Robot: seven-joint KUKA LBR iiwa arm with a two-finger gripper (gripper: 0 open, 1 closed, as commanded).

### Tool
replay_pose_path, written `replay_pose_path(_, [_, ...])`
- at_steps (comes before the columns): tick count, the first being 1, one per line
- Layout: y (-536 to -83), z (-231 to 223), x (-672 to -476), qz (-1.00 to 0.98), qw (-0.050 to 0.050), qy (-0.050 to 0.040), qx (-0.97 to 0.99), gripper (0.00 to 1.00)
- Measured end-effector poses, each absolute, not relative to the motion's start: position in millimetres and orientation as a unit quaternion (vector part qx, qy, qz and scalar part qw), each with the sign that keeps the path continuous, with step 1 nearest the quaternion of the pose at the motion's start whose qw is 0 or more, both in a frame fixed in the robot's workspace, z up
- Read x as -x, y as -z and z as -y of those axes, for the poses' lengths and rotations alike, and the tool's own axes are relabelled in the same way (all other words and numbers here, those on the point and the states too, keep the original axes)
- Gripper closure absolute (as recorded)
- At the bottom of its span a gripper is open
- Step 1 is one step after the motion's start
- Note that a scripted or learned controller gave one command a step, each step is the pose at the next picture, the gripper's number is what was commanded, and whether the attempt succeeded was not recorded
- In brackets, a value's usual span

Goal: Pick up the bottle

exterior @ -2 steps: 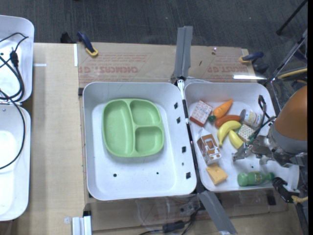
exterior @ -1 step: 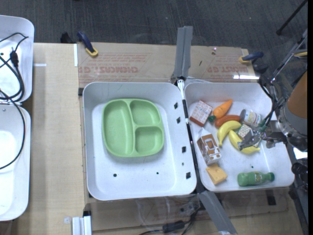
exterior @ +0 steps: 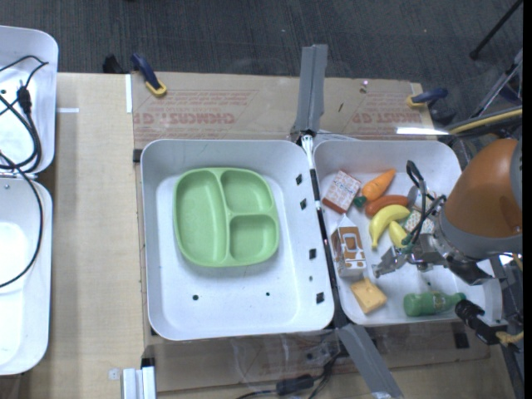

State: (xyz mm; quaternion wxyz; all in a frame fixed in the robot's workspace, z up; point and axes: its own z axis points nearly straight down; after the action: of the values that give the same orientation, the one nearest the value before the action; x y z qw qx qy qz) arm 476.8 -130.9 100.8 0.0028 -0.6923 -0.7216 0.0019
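The green bottle (exterior: 432,303) lies on its side near the front edge of the right bin (exterior: 449,152), its cap pointing right. My gripper (exterior: 397,258) hangs low over the middle of that bin, just up and left of the bottle and apart from it. It sits between the banana (exterior: 387,220) and the cheese wedge (exterior: 368,294). The grey arm with its orange band (exterior: 490,194) reaches in from the right and hides part of the bin's right side.
The right bin also holds a carrot (exterior: 379,183), a red pepper (exterior: 384,204), a small carton (exterior: 341,191) and a brown box (exterior: 350,250). The left bin (exterior: 158,248) holds a green divided plate (exterior: 225,216). White tubs (exterior: 21,223) stand at far left.
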Motion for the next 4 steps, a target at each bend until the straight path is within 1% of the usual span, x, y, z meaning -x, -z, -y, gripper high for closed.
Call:
replay_pose_path(1, [-87, 168, -476.0, 0.687, 0.004, -0.0023, 0.727, 0.0])
replay_pose_path(2, [-248, 170, -482.8, 0.701, 0.0, -0.0009, 0.713, 0.0])
replay_pose_path(3, [-230, 187, -518.8, 0.695, 0.0, -0.0015, 0.719, 0.0])
replay_pose_path(4, [-91, 201, -477.1, 0.764, 0.001, -0.0003, 0.645, 0.0])
